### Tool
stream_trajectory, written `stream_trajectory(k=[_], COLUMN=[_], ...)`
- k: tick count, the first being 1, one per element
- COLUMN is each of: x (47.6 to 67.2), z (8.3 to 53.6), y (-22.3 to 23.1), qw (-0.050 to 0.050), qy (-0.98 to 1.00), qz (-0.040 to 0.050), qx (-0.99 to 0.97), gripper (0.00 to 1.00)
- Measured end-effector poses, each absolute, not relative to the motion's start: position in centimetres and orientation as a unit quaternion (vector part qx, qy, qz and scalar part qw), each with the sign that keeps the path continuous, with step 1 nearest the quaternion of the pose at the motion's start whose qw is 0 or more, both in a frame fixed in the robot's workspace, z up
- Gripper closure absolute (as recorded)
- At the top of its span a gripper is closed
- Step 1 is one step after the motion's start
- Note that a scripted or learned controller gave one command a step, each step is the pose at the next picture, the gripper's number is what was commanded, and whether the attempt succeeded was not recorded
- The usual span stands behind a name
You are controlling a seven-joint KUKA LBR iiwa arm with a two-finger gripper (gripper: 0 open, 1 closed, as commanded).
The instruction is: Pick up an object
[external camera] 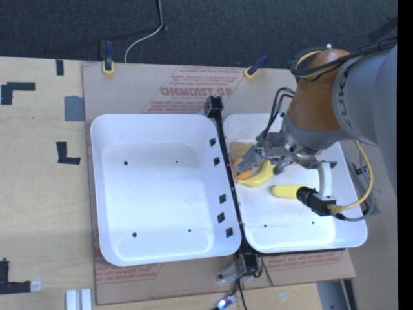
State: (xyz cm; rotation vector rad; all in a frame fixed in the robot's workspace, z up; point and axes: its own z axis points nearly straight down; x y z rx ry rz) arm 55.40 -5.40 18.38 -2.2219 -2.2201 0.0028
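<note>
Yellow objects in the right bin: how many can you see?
2. One yellow object lies near the bin's left wall, just under the gripper. The other lies to its right, nearer the middle of the right bin. The arm may hide more.

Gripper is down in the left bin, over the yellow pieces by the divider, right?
Wrong bin. The camera view shows the gripper in the right bin, over the yellow pieces by the divider. The rest stands.
</note>
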Motion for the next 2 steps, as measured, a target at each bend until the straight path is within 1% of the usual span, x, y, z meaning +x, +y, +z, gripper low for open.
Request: stream_trajectory(k=[1,2], x=[56.2,56.6], z=[18.4,7.9], y=[-8.7,-9.5], qw=[0.000,0.000], qy=[-0.706,-0.707], qz=[0.0009,0.0014], qx=[-0.708,-0.707], gripper=[0.00,0.00])
